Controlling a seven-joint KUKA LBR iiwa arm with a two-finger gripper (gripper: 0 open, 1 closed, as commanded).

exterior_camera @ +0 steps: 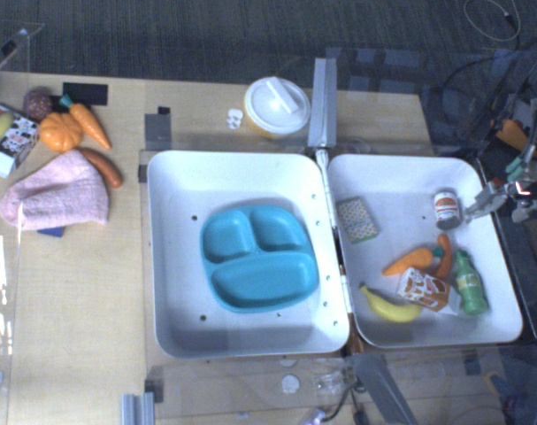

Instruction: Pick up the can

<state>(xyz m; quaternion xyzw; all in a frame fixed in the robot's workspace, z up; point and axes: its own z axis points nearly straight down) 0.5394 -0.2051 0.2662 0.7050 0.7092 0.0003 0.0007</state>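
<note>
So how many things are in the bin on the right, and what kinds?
Can: 1
Carrot: 1
Banana: 1
Green bottle: 1
Small carton: 1
Patterned sponge: 1
Small red-orange thing I can't name: 1
Total: 7

Just one camera here, mounted up above the bench (73, 282) and looking down at a bit of a slant. It's far enough back to fit both white bins, the left bin (175, 264) and the right bin (507, 321), plus the bench to their left and a strip of dark floor (206, 16) along the top. The arm (516, 184) pokes in from the right edge.
</note>
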